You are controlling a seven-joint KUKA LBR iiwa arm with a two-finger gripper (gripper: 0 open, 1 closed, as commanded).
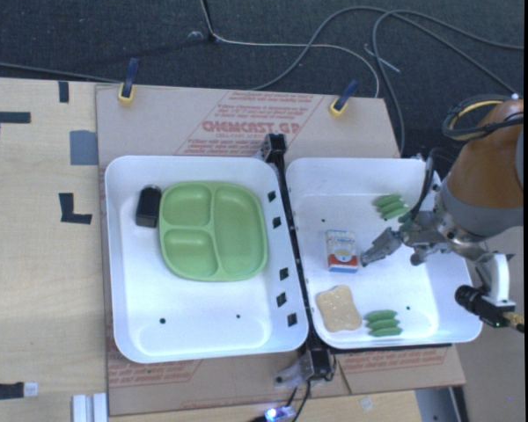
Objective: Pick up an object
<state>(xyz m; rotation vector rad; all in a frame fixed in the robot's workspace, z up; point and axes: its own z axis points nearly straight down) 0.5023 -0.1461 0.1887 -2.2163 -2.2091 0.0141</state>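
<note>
Nothing has been picked up: the gripper point(394, 246) hangs right of centre, fingers spread and empty, beside the small carton point(341, 250).

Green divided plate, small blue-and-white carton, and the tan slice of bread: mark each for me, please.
green divided plate point(214, 231): camera view, left bin, on the ridge between its compartments.
small blue-and-white carton point(341, 250): camera view, right bin, middle of its top face.
slice of bread point(338, 309): camera view, right bin, centre of the slice.
</note>
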